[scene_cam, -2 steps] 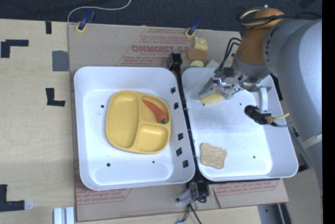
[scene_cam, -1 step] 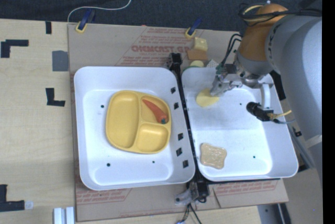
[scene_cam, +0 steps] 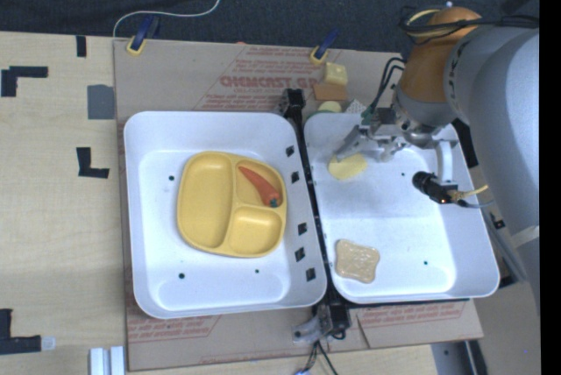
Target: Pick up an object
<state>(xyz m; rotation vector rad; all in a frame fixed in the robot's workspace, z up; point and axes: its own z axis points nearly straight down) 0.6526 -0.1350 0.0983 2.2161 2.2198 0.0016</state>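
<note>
Toward the right bin's [scene_cam: 456, 277] far left corner, your end effector [scene_cam: 372, 139] hovers; you cannot tell its opening. Just to its near-left lies the pale yellow piece [scene_cam: 347, 167], long axis roughly across the bin.

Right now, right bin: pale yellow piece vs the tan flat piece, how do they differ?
The pale yellow piece is lighter and chunkier; the tan flat piece is darker, speckled and flat, like a slice. The yellow one lies near the bin's far-left corner, beside the gripper; the tan one lies near the front edge, apart from the arm. Both rest on the right bin floor, ungrasped.
</note>
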